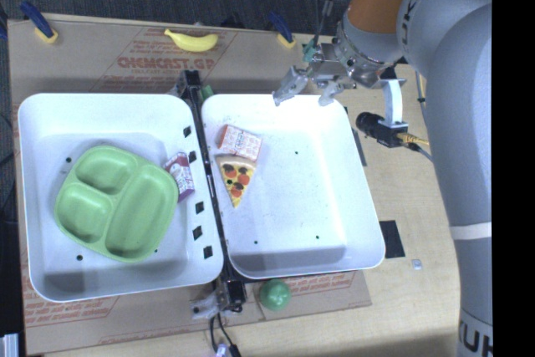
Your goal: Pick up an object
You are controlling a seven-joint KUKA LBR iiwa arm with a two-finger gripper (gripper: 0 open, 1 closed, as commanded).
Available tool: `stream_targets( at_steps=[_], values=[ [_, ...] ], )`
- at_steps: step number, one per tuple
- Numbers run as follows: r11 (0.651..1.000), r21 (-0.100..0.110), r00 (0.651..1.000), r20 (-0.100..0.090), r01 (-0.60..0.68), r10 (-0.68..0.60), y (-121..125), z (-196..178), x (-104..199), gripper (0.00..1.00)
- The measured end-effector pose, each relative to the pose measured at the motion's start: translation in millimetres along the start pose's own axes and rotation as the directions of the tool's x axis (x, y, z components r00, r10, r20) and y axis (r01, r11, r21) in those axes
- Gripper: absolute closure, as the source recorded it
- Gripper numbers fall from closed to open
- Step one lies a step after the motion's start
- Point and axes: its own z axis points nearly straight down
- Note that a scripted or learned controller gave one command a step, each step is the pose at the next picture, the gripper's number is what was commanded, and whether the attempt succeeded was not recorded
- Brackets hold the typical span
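Camera view: gripper (308, 94) hangs over the far rim of the right bin (351, 205), fingers spread apart with nothing between them. Pizza slice (236, 179) and carton (239, 142) lie at that bin's left side. Left bin (38, 205) contains green tray (115, 201) and packet (181, 175)

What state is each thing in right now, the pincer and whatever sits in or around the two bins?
pincer: open, holding nothing, above the right bin's far rim
pizza slice: flat in the right bin
small carton: lying flat, just beyond the pizza slice
green divided plate: right way up in the left bin
purple packet: beside the plate
banana: on the cardboard
green ball: outside the bins
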Motion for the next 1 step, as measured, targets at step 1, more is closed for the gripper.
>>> stream_targets(
  at_steps=[1],
  values=[
    [1.000, -0.006, 1.000, 0.000, -0.002, 0.002, -33.3, 152.8, 29.5, 0.00]
  ],
)
